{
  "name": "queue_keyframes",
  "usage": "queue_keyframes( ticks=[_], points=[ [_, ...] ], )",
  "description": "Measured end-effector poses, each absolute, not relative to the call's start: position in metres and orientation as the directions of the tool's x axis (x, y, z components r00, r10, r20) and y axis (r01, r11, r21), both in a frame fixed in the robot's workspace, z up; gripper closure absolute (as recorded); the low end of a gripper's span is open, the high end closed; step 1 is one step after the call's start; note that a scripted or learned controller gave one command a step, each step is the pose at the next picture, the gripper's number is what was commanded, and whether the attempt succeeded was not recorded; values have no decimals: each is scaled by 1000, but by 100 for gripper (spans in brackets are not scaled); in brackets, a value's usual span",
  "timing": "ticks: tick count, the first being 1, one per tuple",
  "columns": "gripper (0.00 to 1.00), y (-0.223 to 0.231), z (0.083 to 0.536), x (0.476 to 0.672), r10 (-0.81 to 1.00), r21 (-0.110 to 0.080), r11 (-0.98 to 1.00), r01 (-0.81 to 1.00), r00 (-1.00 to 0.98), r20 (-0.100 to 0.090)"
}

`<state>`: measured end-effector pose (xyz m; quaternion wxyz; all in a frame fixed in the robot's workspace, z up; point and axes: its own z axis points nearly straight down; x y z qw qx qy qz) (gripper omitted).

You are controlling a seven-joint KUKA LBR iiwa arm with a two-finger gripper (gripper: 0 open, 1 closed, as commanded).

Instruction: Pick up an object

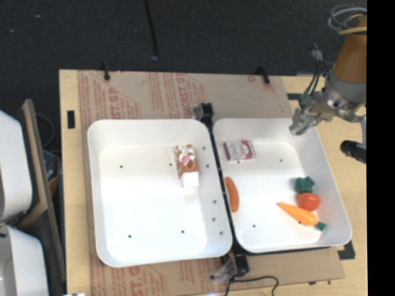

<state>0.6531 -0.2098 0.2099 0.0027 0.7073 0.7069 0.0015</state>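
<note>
The gripper (300, 123) hangs over the right bin's (271, 242) far corner, carrying nothing I can see, its spread unreadable, toys scattered below for picking.

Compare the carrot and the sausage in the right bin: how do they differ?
The carrot is brighter orange with a green tip and tapers to a point; the sausage is darker orange-red, plain and round-ended. The carrot lies slantwise near the bin's front right corner beside the tomato; the sausage lies nearly lengthwise along the left wall, alone. Both are elongated and lie flat.
</note>
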Motion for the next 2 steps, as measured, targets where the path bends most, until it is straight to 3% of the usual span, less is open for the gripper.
queue_keyframes(
  ticks=[1,2],
  points=[
    [100,-211,207,653,1000,1,0,1000,0,-1],
    [100,-168,210,655,1000,1,2,1000,-2,0]
  ],
)
